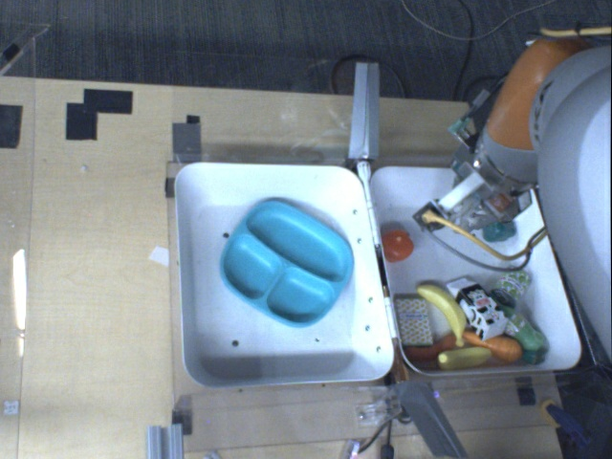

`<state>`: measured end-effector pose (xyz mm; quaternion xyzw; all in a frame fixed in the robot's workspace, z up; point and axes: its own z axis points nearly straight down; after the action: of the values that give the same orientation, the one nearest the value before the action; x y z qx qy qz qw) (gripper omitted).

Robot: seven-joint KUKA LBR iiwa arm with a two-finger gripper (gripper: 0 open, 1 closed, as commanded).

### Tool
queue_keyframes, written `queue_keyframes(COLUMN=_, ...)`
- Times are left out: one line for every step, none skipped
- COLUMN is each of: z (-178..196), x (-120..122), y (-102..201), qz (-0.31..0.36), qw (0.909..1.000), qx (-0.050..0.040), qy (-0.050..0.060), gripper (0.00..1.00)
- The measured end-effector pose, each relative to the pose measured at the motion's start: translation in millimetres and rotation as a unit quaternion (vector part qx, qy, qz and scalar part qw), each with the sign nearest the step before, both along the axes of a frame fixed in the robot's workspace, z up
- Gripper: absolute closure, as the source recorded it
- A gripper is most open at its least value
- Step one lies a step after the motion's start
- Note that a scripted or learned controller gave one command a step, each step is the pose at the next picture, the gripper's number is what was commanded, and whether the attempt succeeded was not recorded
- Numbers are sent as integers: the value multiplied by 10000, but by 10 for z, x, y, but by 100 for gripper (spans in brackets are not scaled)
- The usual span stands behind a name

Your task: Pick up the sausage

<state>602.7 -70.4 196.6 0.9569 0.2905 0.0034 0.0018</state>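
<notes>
One claw [475, 206], grip state unclear, above right bin [564, 352]; sausage [427, 355] well below it; tomato [397, 246] to its left.

You've got nothing to read here: no words, brand names or numbers come through legibly on anything. The nearest thing to print is the black-and-white patterned item [481, 312] at about 4 o'clock in the right bin [564, 338], and its markings are too small and blurred to tell as letters. The black blocky shapes [94, 111] on the bench [86, 275], up at 10 o'clock, are plain patches with no writing you can make out.
</notes>
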Motion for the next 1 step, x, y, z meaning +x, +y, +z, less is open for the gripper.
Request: queue_keyframes(z=0, x=0, y=3, qz=2, qw=10000, qx=1, qy=2, gripper=0)
